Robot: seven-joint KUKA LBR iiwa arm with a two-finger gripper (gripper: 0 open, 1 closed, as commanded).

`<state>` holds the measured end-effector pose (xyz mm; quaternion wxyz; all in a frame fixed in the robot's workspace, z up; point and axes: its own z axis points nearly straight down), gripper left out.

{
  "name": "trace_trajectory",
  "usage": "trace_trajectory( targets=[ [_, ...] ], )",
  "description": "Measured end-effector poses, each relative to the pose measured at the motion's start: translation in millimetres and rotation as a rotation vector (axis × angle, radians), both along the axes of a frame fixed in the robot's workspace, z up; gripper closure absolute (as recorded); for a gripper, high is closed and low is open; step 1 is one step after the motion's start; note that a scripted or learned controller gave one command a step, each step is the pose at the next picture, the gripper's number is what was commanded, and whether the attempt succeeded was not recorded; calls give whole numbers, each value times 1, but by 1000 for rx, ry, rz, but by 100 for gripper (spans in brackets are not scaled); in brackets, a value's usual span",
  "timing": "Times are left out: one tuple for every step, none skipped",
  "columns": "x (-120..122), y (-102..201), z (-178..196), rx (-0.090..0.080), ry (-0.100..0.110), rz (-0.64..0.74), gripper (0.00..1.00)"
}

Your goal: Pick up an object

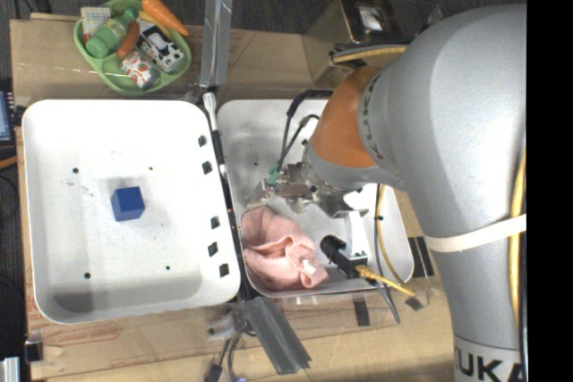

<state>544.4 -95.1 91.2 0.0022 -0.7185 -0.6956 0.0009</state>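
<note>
The pink cloth (276, 248) lies crumpled in the right bin (246, 131), just below the gripper (285, 183) as the camera view shows it. Whether the gripper is spread or clenched I cannot tell. The blue cube (128, 202) sits well off to the gripper's left, in the left bin (107, 125). The likely failure is a pinch on one loose fold only, so the cloth would slide free on the lift

Bulky grey arm (466, 103), orange band (345, 131) near the wrist, KUKA lettering (488, 364), thin black cables (290, 131)
</note>
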Motion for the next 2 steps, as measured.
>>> trace_trajectory(
  targets=[
    [-63,-8,0,0,1,-2,0],
    [-62,-8,9,2,4,1,100]
  ],
)
